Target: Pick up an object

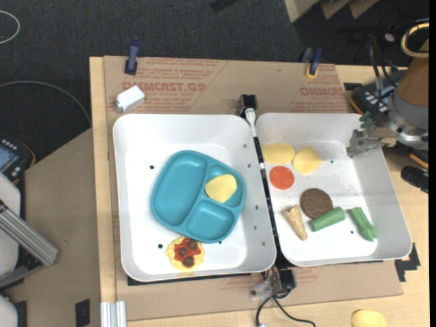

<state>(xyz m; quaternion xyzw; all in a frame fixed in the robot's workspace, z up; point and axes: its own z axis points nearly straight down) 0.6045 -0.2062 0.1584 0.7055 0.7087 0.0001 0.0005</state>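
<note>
Food items (315, 202) mid-bin; end effector (362, 140) prob. near rim.

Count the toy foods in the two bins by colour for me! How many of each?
Yellow: 3
Green: 2
Red: 1
Brown: 1
Tan: 1
Yellow with red topping: 1
Total: 9

Glossy blue plastic tray (178, 195) in smooth white plastic bin (136, 182); matt cardboard base (204, 80).
</note>
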